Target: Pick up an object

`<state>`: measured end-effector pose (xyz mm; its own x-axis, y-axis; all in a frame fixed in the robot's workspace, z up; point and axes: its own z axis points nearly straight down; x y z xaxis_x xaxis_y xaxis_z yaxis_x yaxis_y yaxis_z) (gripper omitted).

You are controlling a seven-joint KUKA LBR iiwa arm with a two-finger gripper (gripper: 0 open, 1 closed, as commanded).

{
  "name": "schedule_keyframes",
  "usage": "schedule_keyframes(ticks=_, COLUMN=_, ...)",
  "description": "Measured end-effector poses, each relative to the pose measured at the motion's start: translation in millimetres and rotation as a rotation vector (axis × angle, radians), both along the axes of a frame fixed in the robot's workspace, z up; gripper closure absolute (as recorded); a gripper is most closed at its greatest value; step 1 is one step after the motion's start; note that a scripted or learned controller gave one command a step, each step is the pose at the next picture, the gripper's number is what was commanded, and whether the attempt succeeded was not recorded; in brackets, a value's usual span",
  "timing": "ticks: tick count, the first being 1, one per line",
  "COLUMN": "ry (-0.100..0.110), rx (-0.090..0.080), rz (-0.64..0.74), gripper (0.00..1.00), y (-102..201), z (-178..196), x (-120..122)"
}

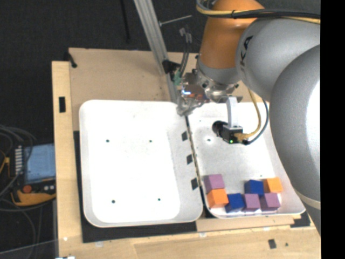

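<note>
Several small blocks lie bunched at the near end of the right bin (237,161): a purple block (214,182), an orange block (218,197), a blue block (235,202), another purple block (252,201), a second blue block (254,187) and a second orange block (273,185). My gripper (187,100) hangs at the far end of the bench, over the divide between the two bins, well away from the blocks. The wrist's metal body blocks my view of its tip. I see nothing held.
The left bin (129,161) sits beside the right one. A slanted metal rail (151,31) rises behind the gripper. A black unit with a cable (229,132) dangles from the wrist over the right bin. The big grey arm (285,80) covers the right side.
</note>
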<state>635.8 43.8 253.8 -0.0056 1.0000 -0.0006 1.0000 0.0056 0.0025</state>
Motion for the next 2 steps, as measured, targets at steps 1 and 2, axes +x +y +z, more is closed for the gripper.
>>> schedule_keyframes(ticks=1, ry=0.0, rx=-0.001, rz=-0.001, gripper=1.0, y=37.1, z=-19.4, x=30.9)
schedule_keyframes(ticks=2, ry=0.002, rx=-0.002, rz=0.0, gripper=0.0, y=35.2, z=-18.3, x=29.8)
